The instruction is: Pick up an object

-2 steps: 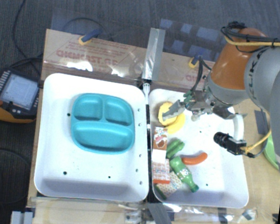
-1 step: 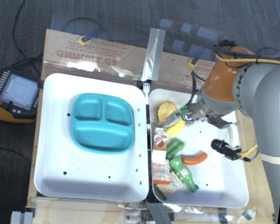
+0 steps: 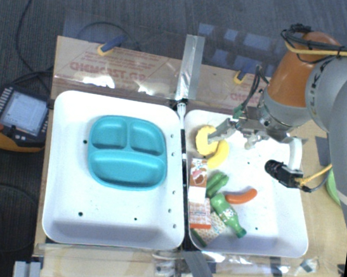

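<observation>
Arm over the right bin, gripper (image 3: 229,128) poised at the yellow toy.

Two white bins sit side by side on the bench; the left bin (image 3: 60,215) carries a teal divided plate (image 3: 127,152), the right bin (image 3: 282,233) a cluster of small toys. The grey arm (image 3: 334,87) reaches in from 3 o'clock, wrist bent down. The yellow banana-like toy (image 3: 214,148) at the bin's 10 o'clock looks light, stiff and smooth, best pinched across its narrow middle. Whether the gripper's fingers are spread, I cannot tell.

Single fixed view from above the bench (image 3: 14,221), angled down at a slant. Takes in both white bins (image 3: 54,214) side by side. Arm (image 3: 336,74) enters from the right.
</observation>
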Motion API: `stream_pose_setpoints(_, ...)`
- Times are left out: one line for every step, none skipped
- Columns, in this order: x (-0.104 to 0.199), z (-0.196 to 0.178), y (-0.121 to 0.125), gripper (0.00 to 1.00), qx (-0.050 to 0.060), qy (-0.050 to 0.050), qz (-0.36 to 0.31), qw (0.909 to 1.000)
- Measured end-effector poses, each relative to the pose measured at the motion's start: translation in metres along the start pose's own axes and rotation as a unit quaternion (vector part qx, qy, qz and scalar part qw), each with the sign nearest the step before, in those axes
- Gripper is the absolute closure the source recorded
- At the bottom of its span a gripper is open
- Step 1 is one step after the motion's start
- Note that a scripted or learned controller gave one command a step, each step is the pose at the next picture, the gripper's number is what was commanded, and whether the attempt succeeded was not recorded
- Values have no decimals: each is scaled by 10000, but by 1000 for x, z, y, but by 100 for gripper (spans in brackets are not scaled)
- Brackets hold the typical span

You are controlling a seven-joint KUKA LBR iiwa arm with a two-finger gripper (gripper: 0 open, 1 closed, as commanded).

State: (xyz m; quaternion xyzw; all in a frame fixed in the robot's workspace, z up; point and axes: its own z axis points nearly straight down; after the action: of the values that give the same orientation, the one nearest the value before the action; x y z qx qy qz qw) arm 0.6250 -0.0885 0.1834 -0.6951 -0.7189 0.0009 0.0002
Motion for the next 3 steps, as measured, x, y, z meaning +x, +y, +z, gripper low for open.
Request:
stream_pose_setpoints(-28,94,17,0,-51,-19,126,9999)
stream_pose_setpoints(62,0,-36,0,6,4,567,9984)
stream_pose_setpoints(-14,11,-20,0,13,-6,1118,9937)
